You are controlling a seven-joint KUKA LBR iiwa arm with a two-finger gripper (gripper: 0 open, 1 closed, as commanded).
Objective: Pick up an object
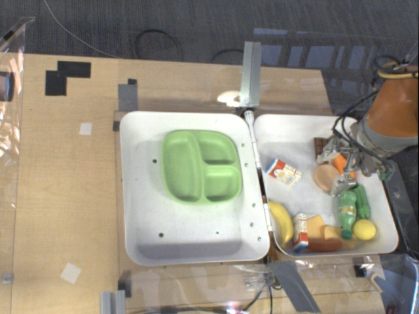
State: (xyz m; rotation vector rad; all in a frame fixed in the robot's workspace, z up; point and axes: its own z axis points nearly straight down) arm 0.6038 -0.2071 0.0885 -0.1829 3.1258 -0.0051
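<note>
The right bin (pixel 308 133) holds several small objects: a white and orange carton (pixel 283 172), a tan round piece (pixel 324 177), an orange piece (pixel 340 161), a green bottle (pixel 347 208), a yellow lemon (pixel 364 229), a banana (pixel 282 220), a small can (pixel 300 231) and an orange block (pixel 316 227). My gripper (pixel 345 174) hangs over the right part of this bin, just right of the tan piece and above the green bottle. Its fingers point down among the objects.
The left bin (pixel 144 234) carries a green divided tray (pixel 201 166). A metal post (pixel 251 74) rises behind the seam between the bins. The arm (pixel 393 110) comes in from the right over the bin's far right corner. Cables run beside it.
</note>
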